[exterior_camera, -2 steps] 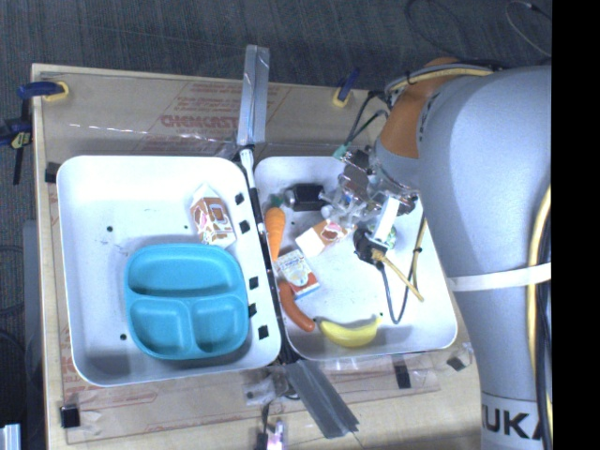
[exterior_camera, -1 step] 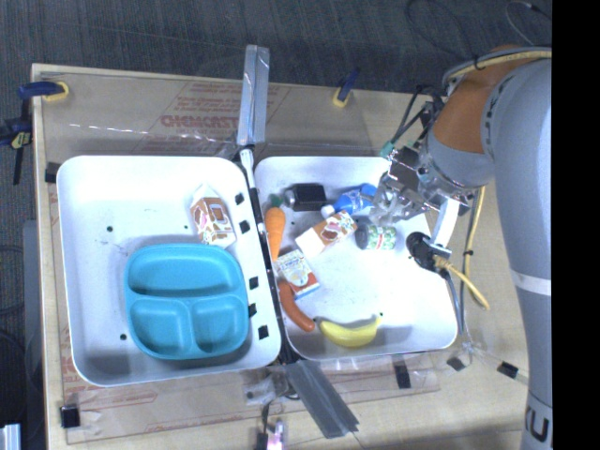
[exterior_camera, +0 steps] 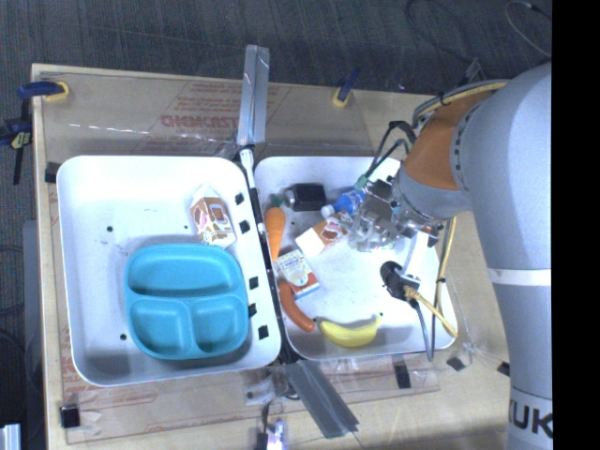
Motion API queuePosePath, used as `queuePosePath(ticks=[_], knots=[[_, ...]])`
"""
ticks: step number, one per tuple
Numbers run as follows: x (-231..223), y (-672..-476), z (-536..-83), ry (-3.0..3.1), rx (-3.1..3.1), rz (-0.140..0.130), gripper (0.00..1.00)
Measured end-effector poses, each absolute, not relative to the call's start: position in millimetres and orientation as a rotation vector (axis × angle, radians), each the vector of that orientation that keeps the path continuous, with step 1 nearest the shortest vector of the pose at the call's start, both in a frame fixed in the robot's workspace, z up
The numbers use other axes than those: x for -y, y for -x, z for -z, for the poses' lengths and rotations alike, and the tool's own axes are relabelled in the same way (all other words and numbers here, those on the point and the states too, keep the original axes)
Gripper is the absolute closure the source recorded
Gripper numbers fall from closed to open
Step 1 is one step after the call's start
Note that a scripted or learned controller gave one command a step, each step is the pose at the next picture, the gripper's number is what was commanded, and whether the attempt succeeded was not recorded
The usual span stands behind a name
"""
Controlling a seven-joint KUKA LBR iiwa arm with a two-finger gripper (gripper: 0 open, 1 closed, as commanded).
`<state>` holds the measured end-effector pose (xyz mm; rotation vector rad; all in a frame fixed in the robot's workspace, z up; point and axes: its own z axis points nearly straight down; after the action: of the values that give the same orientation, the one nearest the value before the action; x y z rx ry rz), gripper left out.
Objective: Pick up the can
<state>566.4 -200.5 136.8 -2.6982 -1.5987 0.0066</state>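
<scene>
A dark, short cylinder that looks like the can (exterior_camera: 305, 195) lies on its side near the back wall of the right bin (exterior_camera: 412, 340). My gripper (exterior_camera: 368, 231) hangs low over the middle-right of that bin, to the right of the can and apart from it. Directly beside the gripper are a blue-capped bottle (exterior_camera: 349, 202) and a small red-and-white pack (exterior_camera: 330, 231). The wrist hides what is directly beneath the gripper.
The right bin also holds a carrot (exterior_camera: 274, 229), a white box (exterior_camera: 310, 243), a small carton (exterior_camera: 293, 269), a sausage (exterior_camera: 296, 311) and a banana (exterior_camera: 350, 332). In the left bin (exterior_camera: 84, 195) are a blue divided tray (exterior_camera: 186, 300) and a snack packet (exterior_camera: 213, 219).
</scene>
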Motion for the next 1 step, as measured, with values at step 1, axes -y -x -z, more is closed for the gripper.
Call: queuePosePath(ticks=[1], knots=[[199.5,-574.5,-90.8,2.758,1.492,-0.007,0.00]])
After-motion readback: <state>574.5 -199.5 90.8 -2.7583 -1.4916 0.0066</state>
